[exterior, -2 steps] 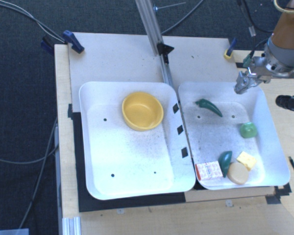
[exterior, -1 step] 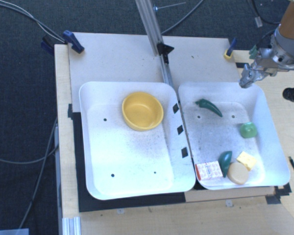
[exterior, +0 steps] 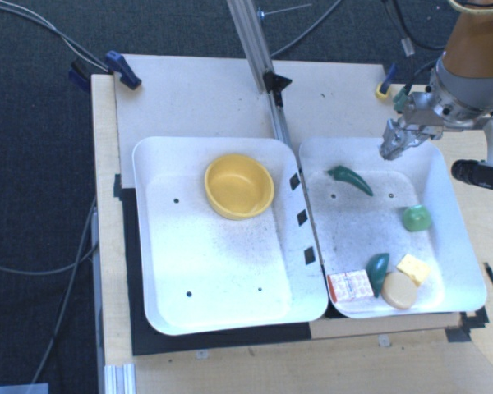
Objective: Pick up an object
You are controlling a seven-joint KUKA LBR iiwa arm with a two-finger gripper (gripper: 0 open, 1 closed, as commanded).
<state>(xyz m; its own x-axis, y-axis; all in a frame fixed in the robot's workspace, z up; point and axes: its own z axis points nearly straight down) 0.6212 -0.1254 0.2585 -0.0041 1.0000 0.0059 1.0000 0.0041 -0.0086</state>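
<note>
Your claw (exterior: 393,148) hangs over the far edge of the right bin (exterior: 444,171); I cannot tell how it stands or whether it has hold of anything. Nearest it, a dark green pepper (exterior: 351,179) lies loose in the bin's far half. A green ball (exterior: 416,217) sits by the right wall. Crowded at the near edge: a red-and-white packet (exterior: 350,286), a teal piece (exterior: 378,269), a tan round block (exterior: 399,290) and a yellow wedge (exterior: 412,268), touching or nearly so. The left bin (exterior: 172,245) carries a yellow bowl (exterior: 239,185). The arm (exterior: 475,48) is cut off at the top right corner.
</note>
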